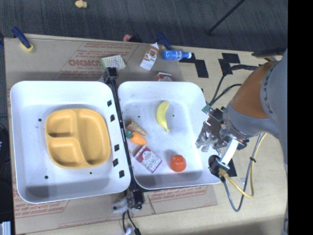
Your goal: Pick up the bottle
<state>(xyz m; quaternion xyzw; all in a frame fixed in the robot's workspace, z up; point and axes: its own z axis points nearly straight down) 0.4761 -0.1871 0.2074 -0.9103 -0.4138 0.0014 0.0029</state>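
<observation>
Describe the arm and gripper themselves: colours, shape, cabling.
The arm is a rounded grey body with an orange band above the wrist. The gripper is a blocky metal assembly in grey and silver with dark fittings. A yellow cable loops below it, and thin black cables trail nearby across the bench.

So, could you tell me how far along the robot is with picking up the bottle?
Nothing looks done yet. The blue bottle lies on its side on the bench behind the right bin, outside both bins. The gripper sits at that bin's right rim, well away from the bottle, with nothing seen between its fingers. Still to do: reach the bottle, grasp it and lift it.
</observation>
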